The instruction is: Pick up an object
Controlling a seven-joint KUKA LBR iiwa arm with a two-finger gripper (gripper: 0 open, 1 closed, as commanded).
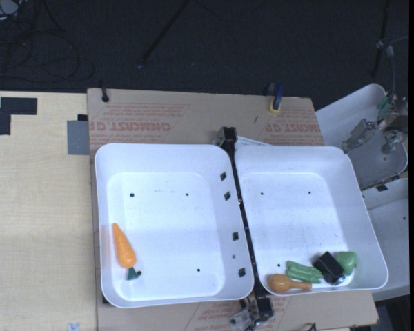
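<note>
Several items are being crowded into the right bin's (372, 254) near corner: an orange pear-shaped piece (288, 283), green pods (304, 272), a black block (329, 267); a neighbour could be snagged there. One carrot (123, 247) is lying alone in the left bin (100, 185). The end effector's state cannot be told.

A pale wood tabletop (34, 219) carried a printed cardboard sheet (193, 119), pinned at its far edge by a blue-and-yellow clamp (276, 97). Beyond lay dark carpeted floor (214, 33) strewn with loose cables (27, 5).
</note>
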